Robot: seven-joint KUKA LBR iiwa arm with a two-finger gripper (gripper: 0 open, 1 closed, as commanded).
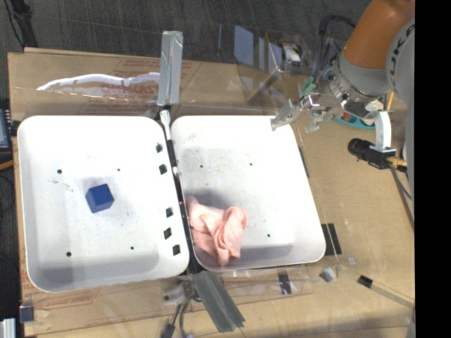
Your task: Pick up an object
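Nothing had been picked up yet. The gripper hung over the far right corner of the right bin, above the rim, with its fingers apparently apart and nothing between them. The whole task was left to do: choose a thing, come down, close on it, lift.

There were two candidates. A pink cloth lay bunched in the near left corner of the right bin, touching the left wall and close to the near one. A blue cube sat in the left bin, well apart from every wall.

Room to move:
- The middle of the right bin was bare, so the path from the gripper toward the cloth looked clear.
- The cloth hugged the corner, so a finger on the wall side would likely be tight.
- The cube had free space all round and was probably the easier grasp, but it was the farther reach across the shared rim between the bins.
- The arm stood over the surface to the right, clear of both bins.
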